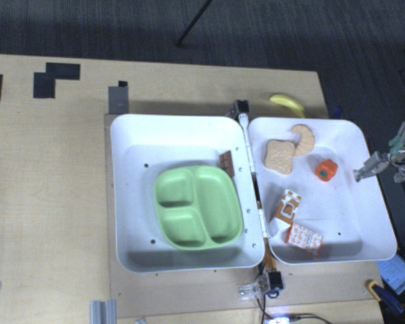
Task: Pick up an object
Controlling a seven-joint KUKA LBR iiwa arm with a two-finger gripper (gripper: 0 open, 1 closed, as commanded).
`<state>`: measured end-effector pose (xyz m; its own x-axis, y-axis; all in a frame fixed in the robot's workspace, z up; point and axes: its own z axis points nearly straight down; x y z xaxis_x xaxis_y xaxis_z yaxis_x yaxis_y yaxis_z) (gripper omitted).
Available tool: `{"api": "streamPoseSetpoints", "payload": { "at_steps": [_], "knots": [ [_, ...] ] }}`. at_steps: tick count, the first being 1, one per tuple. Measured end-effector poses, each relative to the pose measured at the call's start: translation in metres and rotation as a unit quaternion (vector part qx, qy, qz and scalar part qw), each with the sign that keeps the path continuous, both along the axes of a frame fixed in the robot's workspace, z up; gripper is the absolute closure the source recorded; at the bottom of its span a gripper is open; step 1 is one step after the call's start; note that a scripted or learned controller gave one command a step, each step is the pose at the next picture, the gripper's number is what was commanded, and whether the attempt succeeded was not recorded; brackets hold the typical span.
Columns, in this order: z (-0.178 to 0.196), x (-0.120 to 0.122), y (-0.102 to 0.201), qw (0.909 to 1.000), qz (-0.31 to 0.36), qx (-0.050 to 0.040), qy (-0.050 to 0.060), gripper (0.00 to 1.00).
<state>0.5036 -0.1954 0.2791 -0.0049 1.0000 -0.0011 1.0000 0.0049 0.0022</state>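
Overall light: you have even, fairly bright overhead light on the pale wooden table (47,201); the dark carpeted floor (121,12) behind it stays dim.
Glare: the two shallow white plastic bins (131,181) read close to washed out, with little surface detail on their walls.
Shadows: soft and short; you see a grey shade along the near inner wall of each bin and a faint one under the light green sectioned plastic tray (197,205).
Sharpness: low resolution, mildly soft everywhere; the small items in the right bin lack crisp edges.
Edges: the metal gripper (391,162) at the right border looks smeared and hard to resolve.
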Motion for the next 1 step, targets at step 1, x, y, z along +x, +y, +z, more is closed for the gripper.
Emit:
{"api": "streamPoseSetpoints", "payload": {
  "at_steps": [1],
  "knots": [
    [-0.1826, 0.0054, 0.0398, 1.0, -0.001, 0.0012, 0.002, 0.0]
  ]
}}
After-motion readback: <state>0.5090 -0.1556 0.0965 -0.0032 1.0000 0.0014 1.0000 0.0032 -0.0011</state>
